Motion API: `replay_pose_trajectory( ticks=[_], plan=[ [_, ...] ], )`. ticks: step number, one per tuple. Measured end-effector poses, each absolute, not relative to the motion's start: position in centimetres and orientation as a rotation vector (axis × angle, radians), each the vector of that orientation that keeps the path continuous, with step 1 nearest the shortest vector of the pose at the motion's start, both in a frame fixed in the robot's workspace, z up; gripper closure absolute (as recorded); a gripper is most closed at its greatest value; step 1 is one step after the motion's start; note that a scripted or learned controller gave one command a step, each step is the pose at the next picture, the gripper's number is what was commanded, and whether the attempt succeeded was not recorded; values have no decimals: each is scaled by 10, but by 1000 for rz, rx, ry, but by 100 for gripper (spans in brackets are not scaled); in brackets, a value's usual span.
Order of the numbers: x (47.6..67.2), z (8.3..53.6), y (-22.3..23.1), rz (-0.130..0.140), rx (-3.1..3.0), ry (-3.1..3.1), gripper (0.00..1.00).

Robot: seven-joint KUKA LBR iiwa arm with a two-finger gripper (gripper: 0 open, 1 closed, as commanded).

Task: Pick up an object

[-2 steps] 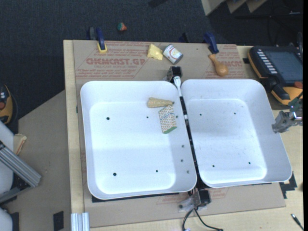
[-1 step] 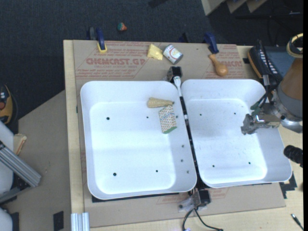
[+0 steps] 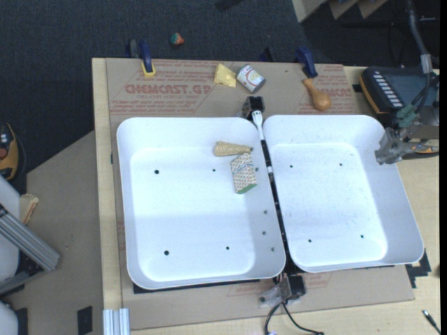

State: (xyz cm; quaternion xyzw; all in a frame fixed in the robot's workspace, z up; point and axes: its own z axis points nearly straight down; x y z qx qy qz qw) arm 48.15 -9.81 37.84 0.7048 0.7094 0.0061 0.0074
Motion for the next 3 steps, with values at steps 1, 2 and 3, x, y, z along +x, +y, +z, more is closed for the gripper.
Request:
replay_pose_trajectory(
  ticks=[1,2,3],
  plan=[
    [478,253,-56,-10,2225,2233,100],
    [481,425,-70,22,2208,2210,100],
    [498,480,-199,2,2224,2198,100]
  ],
)
